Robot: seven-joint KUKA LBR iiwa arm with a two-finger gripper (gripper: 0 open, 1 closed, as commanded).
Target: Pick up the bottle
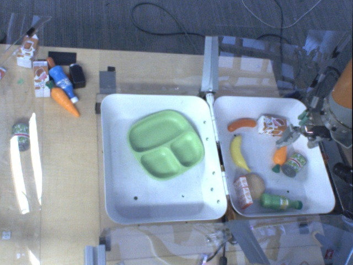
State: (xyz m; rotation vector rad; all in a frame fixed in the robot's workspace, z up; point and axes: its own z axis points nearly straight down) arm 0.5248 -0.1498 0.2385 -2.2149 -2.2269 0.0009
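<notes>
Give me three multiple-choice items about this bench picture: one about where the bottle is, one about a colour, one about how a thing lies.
1. Where is the green bottle?
A. in the right bin, near its front wall
B. on the green tray
C. on the bench beside the carrot

2. What colour is the divided tray in the left bin?
A. white
B. green
C. orange

3. How does the bottle lie?
A. upright on its base
B. held between the fingers of the gripper
C. on its side on the bin floor

Answers:
1 A: the bottle rests by the front wall of the right bin, next to a small carton.
2 B: the tray with three compartments is light green.
3 C: its long side lies flat on the bin floor, and the gripper is apart from it, over the bin's far right part.
</notes>
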